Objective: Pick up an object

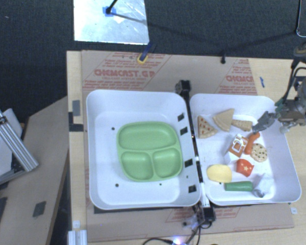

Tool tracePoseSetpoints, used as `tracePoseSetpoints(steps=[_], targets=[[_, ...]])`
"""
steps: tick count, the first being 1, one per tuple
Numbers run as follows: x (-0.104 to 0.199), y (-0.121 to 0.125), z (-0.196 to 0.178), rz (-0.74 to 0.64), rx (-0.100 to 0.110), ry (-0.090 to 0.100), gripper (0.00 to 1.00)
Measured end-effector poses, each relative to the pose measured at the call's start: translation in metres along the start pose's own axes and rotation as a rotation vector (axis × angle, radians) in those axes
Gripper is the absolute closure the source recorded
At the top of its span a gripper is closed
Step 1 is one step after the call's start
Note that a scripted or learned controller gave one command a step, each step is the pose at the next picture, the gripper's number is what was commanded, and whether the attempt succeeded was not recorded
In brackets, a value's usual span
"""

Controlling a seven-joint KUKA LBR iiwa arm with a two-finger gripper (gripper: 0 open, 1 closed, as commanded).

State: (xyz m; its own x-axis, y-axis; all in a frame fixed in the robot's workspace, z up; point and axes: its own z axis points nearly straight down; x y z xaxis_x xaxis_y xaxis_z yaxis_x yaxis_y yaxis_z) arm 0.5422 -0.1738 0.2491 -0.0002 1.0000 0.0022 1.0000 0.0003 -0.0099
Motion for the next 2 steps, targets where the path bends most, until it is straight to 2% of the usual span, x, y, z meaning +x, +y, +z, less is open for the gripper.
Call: tracePoseSetpoints(steps=[1,2], targets=[[0.000,0.002,-0.006,-0.003,-0.012,-0.003,0.00],[-0.005,-0.006,0.045,-0.001,-0.007,-0.002,0.00]])
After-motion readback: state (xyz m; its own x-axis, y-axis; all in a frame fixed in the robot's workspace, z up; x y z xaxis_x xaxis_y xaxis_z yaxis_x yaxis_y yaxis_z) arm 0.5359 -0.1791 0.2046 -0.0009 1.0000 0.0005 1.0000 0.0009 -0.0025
